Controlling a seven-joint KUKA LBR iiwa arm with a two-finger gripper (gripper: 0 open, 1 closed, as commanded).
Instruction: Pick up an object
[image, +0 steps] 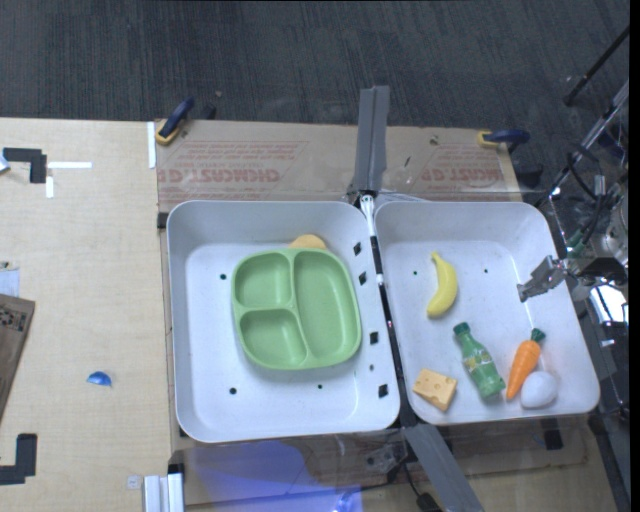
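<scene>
Overhead, two shallow white bins sit side by side on the bench. The left bin (195, 300) carries a green divided plate (297, 308) with three compartments, lying flat near the bin's middle. A small yellow-orange object (309, 241) peeks out just past the plate's far edge; too much of it is hidden to name it.

The right bin (480, 255) holds the loose items. A yellow banana (442, 284) lies near the bin's middle, a little toward the far edge. Below it, a green bottle (479, 361) lies tilted, its cap pointing toward the far edge. A wedge of yellow cheese (435, 389) sits close to the near-left corner, just beside the bottle's base. An orange carrot (523, 365) with a green top lies near the near-right corner, close to the bottle, and a white egg (539, 389) touches its lower end.

The gripper (540, 280) hangs at the right bin's right edge, above the carrot and apart from it. Whether its fingers are apart or together cannot be told from this view; nothing is seen between them.
</scene>
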